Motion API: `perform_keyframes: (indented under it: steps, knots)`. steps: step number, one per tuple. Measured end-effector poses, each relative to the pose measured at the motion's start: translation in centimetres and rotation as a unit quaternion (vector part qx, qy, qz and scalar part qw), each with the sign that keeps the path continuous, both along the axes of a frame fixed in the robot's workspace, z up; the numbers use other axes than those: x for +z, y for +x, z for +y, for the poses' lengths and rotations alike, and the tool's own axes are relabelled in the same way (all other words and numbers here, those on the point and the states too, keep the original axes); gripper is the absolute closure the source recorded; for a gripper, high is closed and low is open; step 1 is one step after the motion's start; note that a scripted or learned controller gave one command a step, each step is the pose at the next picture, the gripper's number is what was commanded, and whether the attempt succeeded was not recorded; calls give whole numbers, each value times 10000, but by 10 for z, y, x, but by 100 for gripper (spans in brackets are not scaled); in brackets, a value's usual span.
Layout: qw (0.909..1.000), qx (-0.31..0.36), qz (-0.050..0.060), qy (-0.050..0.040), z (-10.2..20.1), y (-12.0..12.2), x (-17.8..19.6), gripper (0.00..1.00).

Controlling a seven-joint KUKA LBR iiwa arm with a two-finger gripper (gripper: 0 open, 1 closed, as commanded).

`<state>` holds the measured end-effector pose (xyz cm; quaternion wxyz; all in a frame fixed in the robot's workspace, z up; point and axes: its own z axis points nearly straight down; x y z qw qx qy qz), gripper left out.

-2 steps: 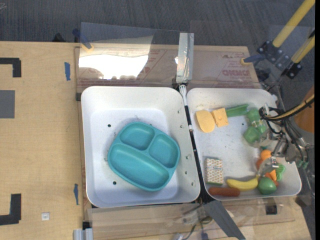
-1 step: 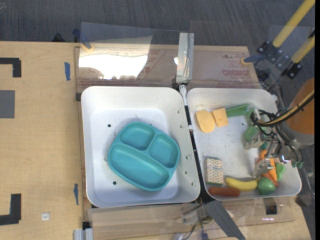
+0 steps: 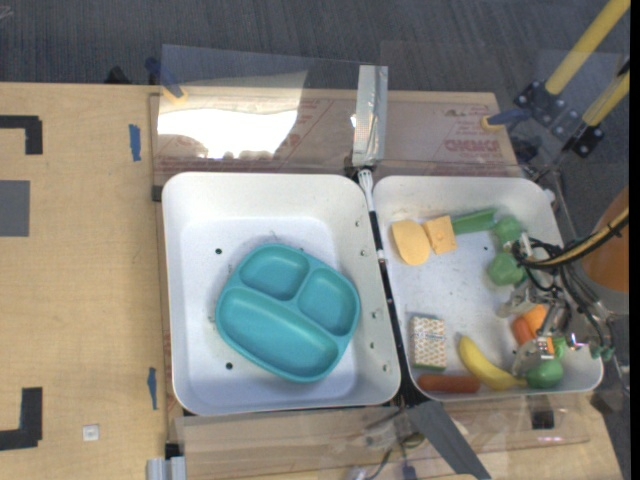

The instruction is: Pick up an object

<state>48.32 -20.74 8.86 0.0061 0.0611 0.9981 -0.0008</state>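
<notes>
A: At the pincer (image 3: 545, 334) itself, what is entered?

B: Item one: pincer, low over the right bin (image 3: 450, 293), at that bin's side nearest the arm, half buried in its own cables. Whether it is wide, narrow or holding anything cannot be told.

A: Closest to it?

B: Item two: orange piece (image 3: 528, 322), right against the pincer; contact cannot be confirmed. Item three: green round piece (image 3: 546, 372), just beside the pincer, towards the bin's front rim.

A: One step further out?

B: Item four: banana (image 3: 487, 363), near the pincer, lying on the bin floor with one end close to the green round piece. Item five: green lump (image 3: 500, 268), near, on the pincer's rear side.

A: Beyond those?

B: Item six: patterned block (image 3: 429, 340), past the banana. Item seven: red piece (image 3: 448, 382), by the front rim next to the banana. Items eight and nine: two yellow pieces (image 3: 410, 242), touching each other, and a green stick (image 3: 474, 220) ending in a green knob (image 3: 507, 231), all well apart from the pincer at the rear.

A: Farthest?

B: Item ten: teal divided plate (image 3: 288, 311), lying in the left bin (image 3: 200, 198), across the shared rims from the pincer.
</notes>
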Motion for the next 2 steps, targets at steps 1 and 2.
perform_keyframes:
  steps: [1,2]
  knots:
    - [10000,7,-70,-24,0,5,13,100]
    - [9985,-541,2,4,-2,92,0,100]
